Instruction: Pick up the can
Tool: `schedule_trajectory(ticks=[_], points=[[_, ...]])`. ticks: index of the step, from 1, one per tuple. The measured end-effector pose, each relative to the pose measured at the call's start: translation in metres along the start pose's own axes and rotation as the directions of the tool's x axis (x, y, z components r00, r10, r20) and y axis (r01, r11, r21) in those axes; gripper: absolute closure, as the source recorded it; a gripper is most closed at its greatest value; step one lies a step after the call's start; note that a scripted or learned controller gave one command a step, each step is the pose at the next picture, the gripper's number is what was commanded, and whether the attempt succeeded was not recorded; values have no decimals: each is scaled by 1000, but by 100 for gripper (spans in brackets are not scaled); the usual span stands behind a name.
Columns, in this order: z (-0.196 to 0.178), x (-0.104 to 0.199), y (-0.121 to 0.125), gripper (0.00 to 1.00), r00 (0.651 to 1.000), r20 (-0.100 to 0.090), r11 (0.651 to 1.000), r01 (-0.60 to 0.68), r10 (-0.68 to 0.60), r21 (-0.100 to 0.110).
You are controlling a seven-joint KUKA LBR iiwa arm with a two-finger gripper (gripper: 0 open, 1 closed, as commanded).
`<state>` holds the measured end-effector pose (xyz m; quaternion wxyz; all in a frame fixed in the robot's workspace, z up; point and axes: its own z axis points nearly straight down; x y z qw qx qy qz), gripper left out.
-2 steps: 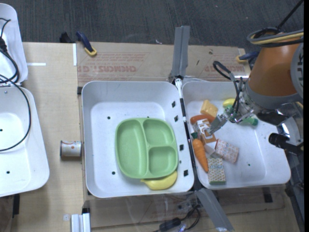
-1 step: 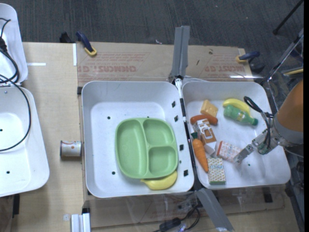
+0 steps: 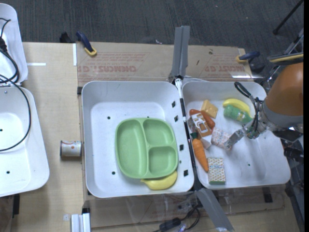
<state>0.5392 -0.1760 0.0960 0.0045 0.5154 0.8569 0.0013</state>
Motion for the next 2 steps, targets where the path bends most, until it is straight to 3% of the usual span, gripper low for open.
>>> schedule_trajectory(ticks=[1,2], points=[[0,42,45,0,998,-1,998,-57,57,-1],[0,54,55,0,941,-1,941,-339,339,4]])
